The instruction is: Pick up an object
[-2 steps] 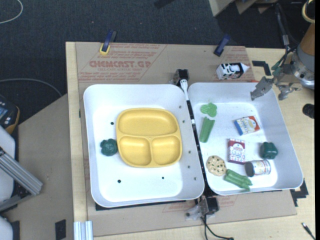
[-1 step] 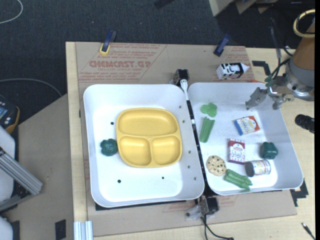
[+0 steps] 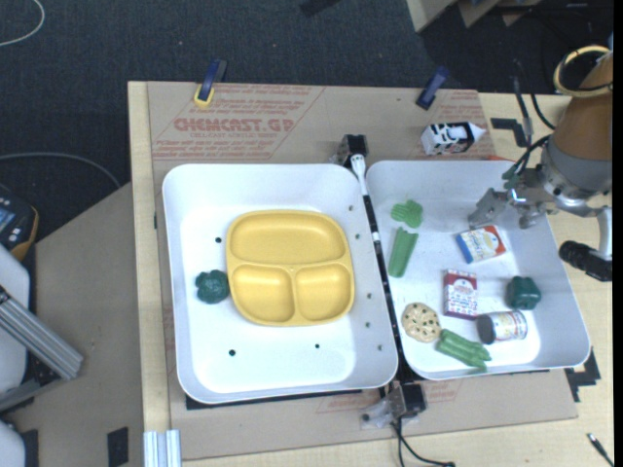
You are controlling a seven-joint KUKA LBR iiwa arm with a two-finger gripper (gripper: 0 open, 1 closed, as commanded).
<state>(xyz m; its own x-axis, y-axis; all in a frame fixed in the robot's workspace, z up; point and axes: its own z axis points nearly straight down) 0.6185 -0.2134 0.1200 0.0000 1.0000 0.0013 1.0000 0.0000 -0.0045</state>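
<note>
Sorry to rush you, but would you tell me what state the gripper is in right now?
Gripper: poised over the right bin near the small blue-and-white carton; whether its jaws are open or closed cannot be told.

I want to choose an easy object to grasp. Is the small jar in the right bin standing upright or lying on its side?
Lying on its side. The small jar shows its long side, its lid end pointing toward the green block.

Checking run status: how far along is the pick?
Done: the end effector is over the right bin, above its far right corner. In hand: nothing that I can see between its fingers. The closest item is the small blue and white carton, lying just below it on the bin floor. Left: the descent, the grasp and the lift.
</note>
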